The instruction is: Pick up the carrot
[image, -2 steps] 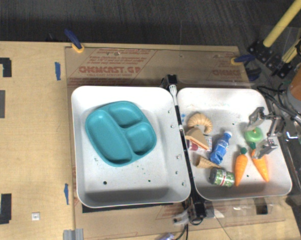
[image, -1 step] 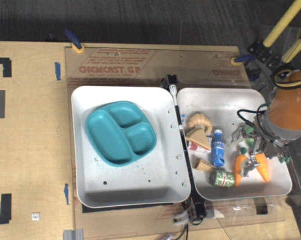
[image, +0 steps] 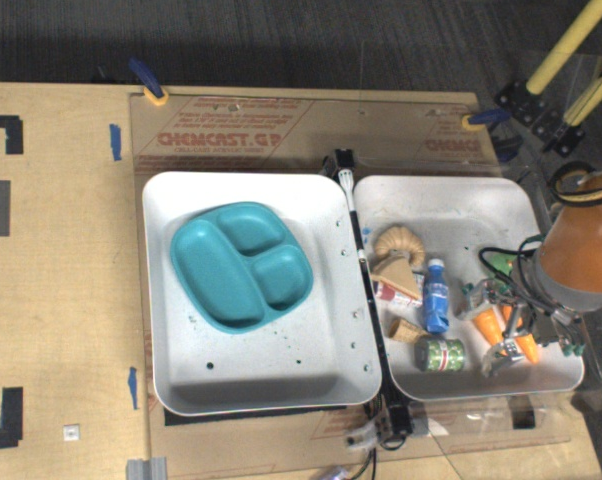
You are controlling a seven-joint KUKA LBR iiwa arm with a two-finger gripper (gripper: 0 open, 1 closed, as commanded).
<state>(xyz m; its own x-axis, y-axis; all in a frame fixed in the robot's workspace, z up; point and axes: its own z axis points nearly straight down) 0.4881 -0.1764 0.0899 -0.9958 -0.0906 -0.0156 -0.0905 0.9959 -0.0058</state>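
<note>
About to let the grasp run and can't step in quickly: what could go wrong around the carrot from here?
1. The carrot lies close to the right bin's near wall, so the gripper may snag it.
2. The green can and blue bottle lie close by and could get nudged.

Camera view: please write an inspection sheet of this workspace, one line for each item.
Surface: cardboard-covered bench bearing a left white bin and a right white bin.
Job's things: carrot, orange, in the right bin beside the tool.
Clutter: teal divided plate in the left bin; blue bottle, green can, croissant in the right bin.
Grippers: tool low over the carrot; grasp not visible.
Cables: dark wires near the wrist.
Surroundings: dark floor, yellow poles.
</note>
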